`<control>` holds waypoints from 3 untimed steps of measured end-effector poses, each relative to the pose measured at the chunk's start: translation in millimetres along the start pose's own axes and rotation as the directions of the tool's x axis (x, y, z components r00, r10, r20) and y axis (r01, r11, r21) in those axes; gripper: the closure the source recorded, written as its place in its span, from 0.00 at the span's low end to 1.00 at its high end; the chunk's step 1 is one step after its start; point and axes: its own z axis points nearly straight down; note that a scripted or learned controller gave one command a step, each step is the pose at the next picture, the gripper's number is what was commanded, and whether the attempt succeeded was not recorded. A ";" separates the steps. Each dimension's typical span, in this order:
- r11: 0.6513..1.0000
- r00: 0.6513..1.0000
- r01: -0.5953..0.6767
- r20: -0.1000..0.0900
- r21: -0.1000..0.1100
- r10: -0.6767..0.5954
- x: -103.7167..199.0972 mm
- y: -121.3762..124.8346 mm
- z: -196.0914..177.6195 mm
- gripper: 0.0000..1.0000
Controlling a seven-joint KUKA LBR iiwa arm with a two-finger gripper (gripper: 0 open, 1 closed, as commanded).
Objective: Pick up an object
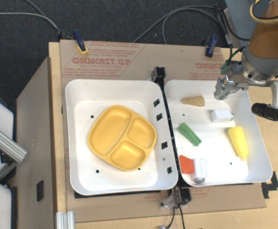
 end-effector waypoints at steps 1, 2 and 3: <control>1.000 1.000 0.004 -0.004 0.005 -0.004 50.4 -16.0 -11.5 1.00; 1.000 1.000 0.005 -0.004 0.006 -0.005 97.4 -35.7 -19.0 1.00; 1.000 1.000 0.006 -0.004 0.007 -0.006 153.1 -47.4 -23.4 1.00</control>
